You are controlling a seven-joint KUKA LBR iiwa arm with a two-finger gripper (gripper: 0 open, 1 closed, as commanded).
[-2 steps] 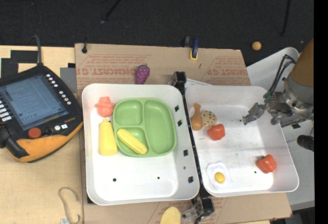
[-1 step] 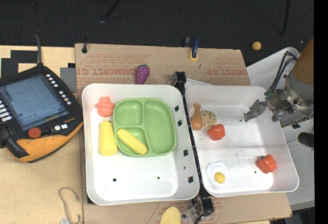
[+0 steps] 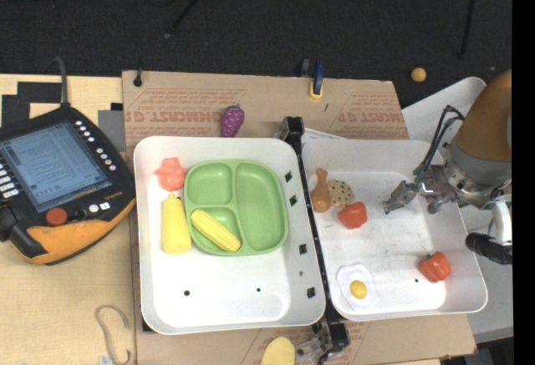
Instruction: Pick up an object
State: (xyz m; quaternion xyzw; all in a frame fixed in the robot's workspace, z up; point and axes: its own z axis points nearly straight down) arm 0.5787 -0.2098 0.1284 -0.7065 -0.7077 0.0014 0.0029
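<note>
In the right bin point(image 3: 468, 301) lie a brown drumstick point(image 3: 320, 190), a speckled cookie point(image 3: 339, 192), a red tomato point(image 3: 353, 215), a fried egg point(image 3: 358, 284) and a red pepper point(image 3: 435, 267). My gripper point(image 3: 418, 200) hangs over the right bin's upper right part, to the right of the tomato and apart from it. Its fingers point(image 3: 399, 198) stand open with nothing between them. The left bin point(image 3: 217, 305) holds a green divided plate point(image 3: 251, 196), a corn cob point(image 3: 216, 230), a yellow bottle point(image 3: 175, 224) and a pink toy point(image 3: 170, 174).
A control pendant point(image 3: 58, 179) sits on the bench at the left. Purple grapes point(image 3: 231, 119) rest on the cardboard behind the left bin. A yellow object point(image 3: 278, 351) lies in front of the bins. The arm's orange band point(image 3: 493, 117) is at the right.
</note>
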